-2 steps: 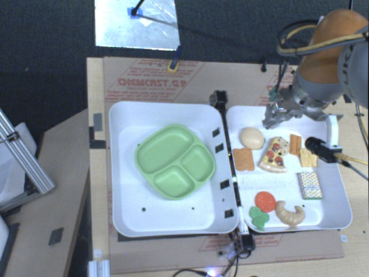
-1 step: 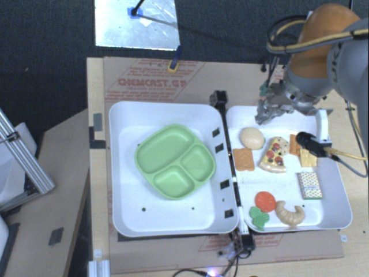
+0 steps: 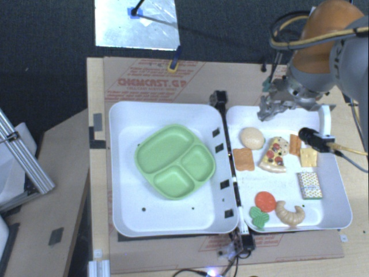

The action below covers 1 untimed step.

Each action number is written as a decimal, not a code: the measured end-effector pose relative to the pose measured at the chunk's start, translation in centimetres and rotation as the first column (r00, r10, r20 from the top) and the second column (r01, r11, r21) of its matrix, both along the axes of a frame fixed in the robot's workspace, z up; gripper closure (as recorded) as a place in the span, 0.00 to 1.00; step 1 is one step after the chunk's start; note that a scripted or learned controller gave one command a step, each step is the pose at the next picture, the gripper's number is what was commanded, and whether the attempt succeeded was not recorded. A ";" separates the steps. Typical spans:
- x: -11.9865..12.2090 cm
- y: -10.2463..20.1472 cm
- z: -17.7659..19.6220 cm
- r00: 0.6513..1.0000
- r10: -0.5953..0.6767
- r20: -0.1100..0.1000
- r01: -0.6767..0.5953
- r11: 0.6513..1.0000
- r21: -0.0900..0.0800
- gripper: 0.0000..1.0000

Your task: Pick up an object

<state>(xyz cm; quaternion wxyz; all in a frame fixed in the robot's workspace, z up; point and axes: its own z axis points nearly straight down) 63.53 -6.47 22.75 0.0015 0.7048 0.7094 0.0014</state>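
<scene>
Cardboard-topped bench (image 3: 150,82), two white bins (image 3: 124,172), dark carpet, gripper (image 3: 270,109) state unclear

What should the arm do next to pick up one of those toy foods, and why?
Probably lower the gripper toward the round beige bun. The gripper sits near the back edge of the right bin, above the toy foods, and the bun lies just in front of it, apart from the pizza slice, so it looks like the nearest target.
</scene>
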 end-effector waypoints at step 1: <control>-1.9 -0.9 -0.6 1.000 -0.006 -0.004 0.006 1.000 -0.001 1.00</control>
